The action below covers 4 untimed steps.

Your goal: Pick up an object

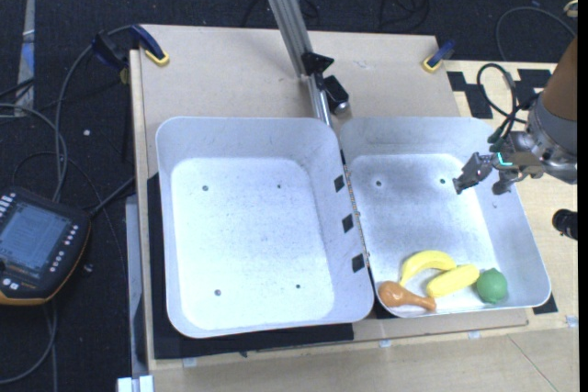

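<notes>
A: Grey metal, orange-banded arm on the right. Where is its end effector [482, 175]?

B: Over the upper right part of the right shallow white plastic bin [404, 174], near that bin's right wall. Its two dark fingers are spread apart with nothing between them.

A: And the things to pick?

B: All below the end effector, well apart from it, along the bin's near wall. A curved yellow plastic banana [424, 263] lies touching a second yellow banana-shaped piece [455, 280]. Just beside those, further right, sits a round green ball-like fruit [492, 285]. Left of the bananas lies an orange-brown pear-shaped toy [402, 295].

A: The other bin?

B: The left white bin [184, 151] sits far left of the end effector on the pale wooden desk [230, 78].
</notes>
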Each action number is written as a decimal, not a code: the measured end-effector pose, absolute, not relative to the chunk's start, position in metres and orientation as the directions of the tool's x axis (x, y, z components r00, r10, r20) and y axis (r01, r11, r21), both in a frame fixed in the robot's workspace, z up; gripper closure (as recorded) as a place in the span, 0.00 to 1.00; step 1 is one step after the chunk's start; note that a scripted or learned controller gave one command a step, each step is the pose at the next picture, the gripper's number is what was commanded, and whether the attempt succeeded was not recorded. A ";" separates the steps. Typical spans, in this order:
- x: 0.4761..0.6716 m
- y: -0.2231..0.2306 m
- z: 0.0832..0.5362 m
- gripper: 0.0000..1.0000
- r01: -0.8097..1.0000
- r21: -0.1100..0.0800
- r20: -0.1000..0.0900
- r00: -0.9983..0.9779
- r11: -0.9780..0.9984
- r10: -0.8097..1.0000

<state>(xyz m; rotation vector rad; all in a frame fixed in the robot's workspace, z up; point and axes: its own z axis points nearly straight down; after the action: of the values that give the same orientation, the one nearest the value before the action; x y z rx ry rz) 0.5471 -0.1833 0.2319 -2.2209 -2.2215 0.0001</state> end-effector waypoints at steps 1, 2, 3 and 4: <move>0.547 -0.183 0.232 0.00 1.000 0.000 0.000 0.000 0.000 1.000; 0.552 -0.187 0.172 0.00 1.000 -0.005 0.001 0.000 0.000 1.000; 0.544 -0.189 0.126 0.00 1.000 -0.004 0.001 0.000 0.000 1.000; 0.543 -0.189 0.094 0.00 1.000 -0.003 0.001 0.000 0.000 1.000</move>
<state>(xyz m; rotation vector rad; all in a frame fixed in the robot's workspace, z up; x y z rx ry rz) 0.5434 -0.1887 0.0938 -2.2194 -2.2203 0.0022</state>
